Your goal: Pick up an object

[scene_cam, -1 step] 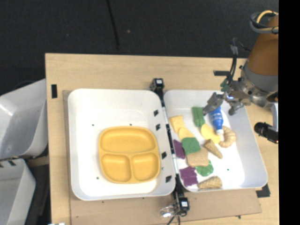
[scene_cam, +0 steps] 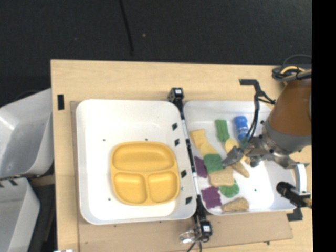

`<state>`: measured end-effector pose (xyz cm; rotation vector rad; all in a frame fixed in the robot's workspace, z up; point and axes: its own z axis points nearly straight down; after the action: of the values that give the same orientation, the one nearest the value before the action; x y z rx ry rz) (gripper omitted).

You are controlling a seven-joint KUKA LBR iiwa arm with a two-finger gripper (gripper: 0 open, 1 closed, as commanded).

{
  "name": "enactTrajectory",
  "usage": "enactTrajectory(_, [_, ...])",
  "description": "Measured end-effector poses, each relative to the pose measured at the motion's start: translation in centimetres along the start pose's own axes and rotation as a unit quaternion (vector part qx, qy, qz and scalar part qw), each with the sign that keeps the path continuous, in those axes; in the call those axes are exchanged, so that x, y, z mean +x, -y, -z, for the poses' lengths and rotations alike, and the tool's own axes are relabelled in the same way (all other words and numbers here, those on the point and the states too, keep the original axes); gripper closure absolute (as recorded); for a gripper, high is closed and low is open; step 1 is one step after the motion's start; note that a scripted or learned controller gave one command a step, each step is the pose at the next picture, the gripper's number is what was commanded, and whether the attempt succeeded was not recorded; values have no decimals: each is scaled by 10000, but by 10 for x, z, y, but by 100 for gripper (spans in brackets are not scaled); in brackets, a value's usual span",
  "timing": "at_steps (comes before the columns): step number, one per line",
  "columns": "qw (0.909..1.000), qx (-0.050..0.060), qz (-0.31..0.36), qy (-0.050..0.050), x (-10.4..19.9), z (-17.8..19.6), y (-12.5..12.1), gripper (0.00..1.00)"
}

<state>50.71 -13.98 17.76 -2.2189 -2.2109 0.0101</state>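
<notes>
The gripper [scene_cam: 234,159] sits low in the right bin [scene_cam: 262,196], reaching in from three o'clock, its dark tip down among a pile of small foam-like pieces. Whether the fingers are apart, together or clamped on anything I cannot tell; the tip blurs into the clutter beneath it.

Candidates for the pick crowd the bin's nine o'clock half. A green block [scene_cam: 213,163] lies just beside the tip at nine o'clock, a tan toast-like slab [scene_cam: 221,178] just below at six o'clock, and a yellow piece [scene_cam: 209,149] touches the green block's upper edge. A tall green piece [scene_cam: 222,129] and a blue cylinder [scene_cam: 240,125] lie toward twelve o'clock; two purple pieces [scene_cam: 210,196] and a tan wedge [scene_cam: 235,205] lie toward six o'clock.

The left bin [scene_cam: 94,140] holds a yellow divided plate [scene_cam: 144,172], well apart from the action.

The main risk seems to be crowding: with pieces touching, closing fingers may wedge between two of them, pinch only a corner, or push the green block aside. A shallow corner grip on soft foam would likely slip on the lift. The blue cylinder could roll if nudged.
</notes>
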Motion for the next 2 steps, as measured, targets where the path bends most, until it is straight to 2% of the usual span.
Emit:
enactTrajectory(1, [10000,-57,-2,4,-4,-79,17,0])
enactTrajectory(2, [9999,-102,4,39,-94,-73,-34,0])
